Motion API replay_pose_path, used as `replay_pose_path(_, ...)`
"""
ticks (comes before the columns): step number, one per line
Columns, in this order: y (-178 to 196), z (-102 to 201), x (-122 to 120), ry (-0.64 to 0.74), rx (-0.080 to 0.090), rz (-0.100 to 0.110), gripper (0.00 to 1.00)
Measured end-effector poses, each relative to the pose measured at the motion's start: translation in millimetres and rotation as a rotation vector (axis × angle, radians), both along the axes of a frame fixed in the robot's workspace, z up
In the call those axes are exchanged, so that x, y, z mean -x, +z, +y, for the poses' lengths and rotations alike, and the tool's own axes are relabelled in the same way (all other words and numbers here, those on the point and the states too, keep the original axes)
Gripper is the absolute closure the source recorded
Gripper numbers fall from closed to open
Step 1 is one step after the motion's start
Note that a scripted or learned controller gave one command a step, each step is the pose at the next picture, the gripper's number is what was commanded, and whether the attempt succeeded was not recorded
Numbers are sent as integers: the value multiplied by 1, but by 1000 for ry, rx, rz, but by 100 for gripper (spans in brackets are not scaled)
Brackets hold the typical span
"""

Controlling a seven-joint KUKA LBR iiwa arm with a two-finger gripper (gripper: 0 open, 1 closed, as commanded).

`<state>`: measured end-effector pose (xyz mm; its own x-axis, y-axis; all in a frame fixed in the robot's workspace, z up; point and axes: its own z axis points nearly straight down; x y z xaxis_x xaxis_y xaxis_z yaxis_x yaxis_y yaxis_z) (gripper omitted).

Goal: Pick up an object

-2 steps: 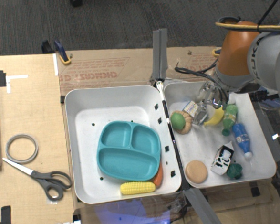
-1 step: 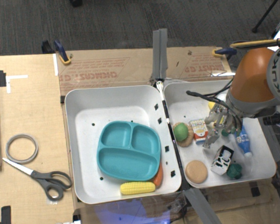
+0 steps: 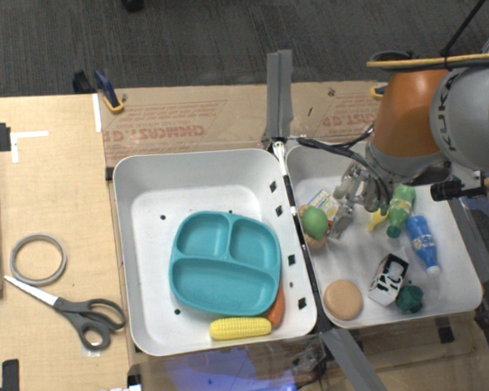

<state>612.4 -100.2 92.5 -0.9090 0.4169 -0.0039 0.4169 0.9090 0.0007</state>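
At the near edge of the left bin (image 3: 139,240) a yellow corn cob (image 3: 240,327) lies along the wall, with an orange carrot (image 3: 276,307) just beside it, partly under the teal divided plate (image 3: 225,264) that takes up most of that bin. In the right bin (image 3: 452,301), nearest the front, sit a tan round bun (image 3: 344,300), a black-and-white box (image 3: 389,280) and a dark green lump (image 3: 410,297), all close together. Further back lie a blue bottle (image 3: 422,241), a green bottle (image 3: 398,211) and a small yellow piece (image 3: 377,219). By the dividing wall a green apple (image 3: 315,221) rests against a printed packet (image 3: 323,202). The tool (image 3: 351,204) hangs low over the right bin, between the packet and the green bottle; whether it is apart, together or clamped on anything cannot be told. On the bench (image 3: 43,188) to the left lie scissors (image 3: 73,309) and a tape ring (image 3: 38,258).
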Motion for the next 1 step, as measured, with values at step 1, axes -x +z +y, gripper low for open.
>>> replay_pose_path(1, 0, -57, 44, 49, 0, 2, 0)
